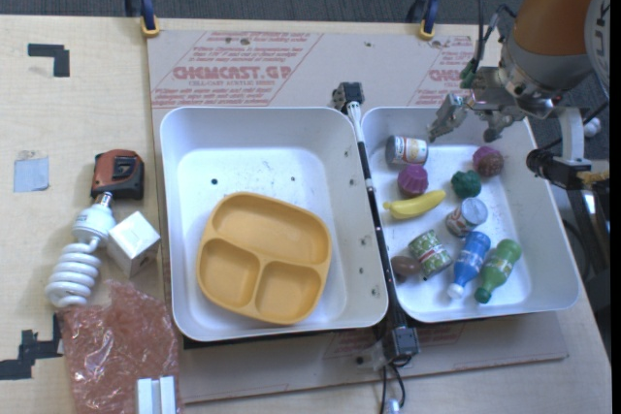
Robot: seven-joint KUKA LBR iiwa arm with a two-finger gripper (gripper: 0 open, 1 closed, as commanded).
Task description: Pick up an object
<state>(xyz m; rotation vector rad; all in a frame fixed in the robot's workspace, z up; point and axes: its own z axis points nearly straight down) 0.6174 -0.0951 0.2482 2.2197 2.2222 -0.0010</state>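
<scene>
Bottles (pixel 483 267) lie label-blurred; board (pixel 233 73) reads "CHEMCAST GP" — gripper (pixel 473 118) fingers spread open, empty — arm (pixel 563 5) cut off.

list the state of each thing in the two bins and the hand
hand: above the right bin's far edge, holding nothing
yellow divided plate: flat in the left bin
small can: on its side
banana: lying flat
blue bottle: lying down
green bottle: lying down
right bin: holds the small items
</scene>
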